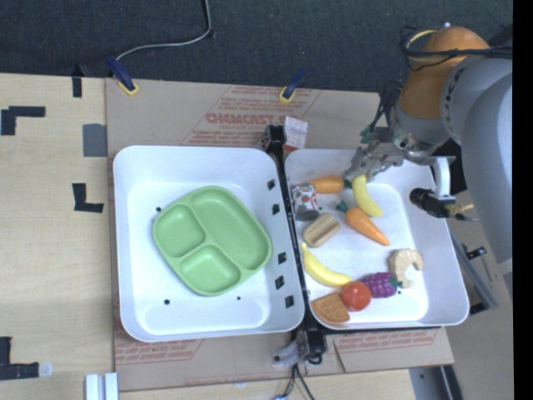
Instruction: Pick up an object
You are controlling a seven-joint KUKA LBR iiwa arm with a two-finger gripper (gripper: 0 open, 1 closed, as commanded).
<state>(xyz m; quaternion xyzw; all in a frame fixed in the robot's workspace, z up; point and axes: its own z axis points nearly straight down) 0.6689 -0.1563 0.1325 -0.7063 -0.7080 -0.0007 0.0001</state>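
just above a curved glossy yellow banana (366, 197), metal tool (367, 166)

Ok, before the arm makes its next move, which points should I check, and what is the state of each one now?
1. Gripper above right bin: ok.
2. Something between the fingers: cannot tell.
3. Nearest target, small banana, just below gripper: ok.
4. Room around it: not ok, carrot touches it.
5. Green divided plate in left bin, out of the way: ok.
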